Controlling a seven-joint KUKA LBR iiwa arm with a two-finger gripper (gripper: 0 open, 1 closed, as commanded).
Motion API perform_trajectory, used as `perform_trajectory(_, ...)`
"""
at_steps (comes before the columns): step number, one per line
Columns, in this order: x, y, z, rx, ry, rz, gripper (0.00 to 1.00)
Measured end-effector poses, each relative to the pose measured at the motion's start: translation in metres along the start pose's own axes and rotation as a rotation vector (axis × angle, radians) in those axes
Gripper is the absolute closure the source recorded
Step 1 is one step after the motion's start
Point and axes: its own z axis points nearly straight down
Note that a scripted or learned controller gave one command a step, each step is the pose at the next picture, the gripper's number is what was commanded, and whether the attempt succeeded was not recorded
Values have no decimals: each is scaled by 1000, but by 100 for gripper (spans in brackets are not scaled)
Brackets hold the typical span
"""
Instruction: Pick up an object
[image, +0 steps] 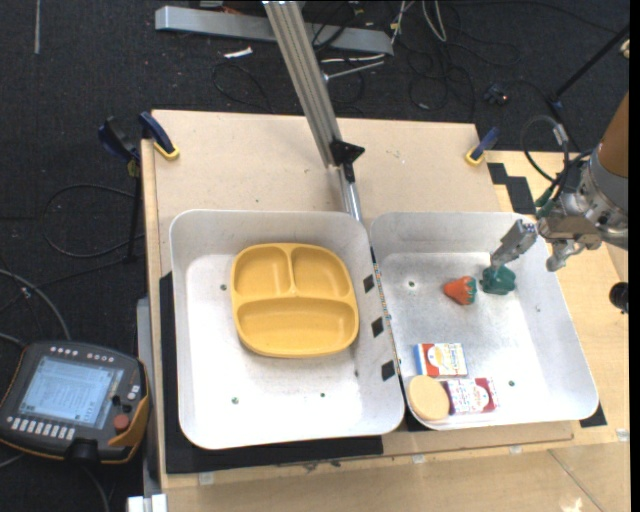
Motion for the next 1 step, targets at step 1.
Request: perform_trajectory(1,0,0,0,0,0,0,0)
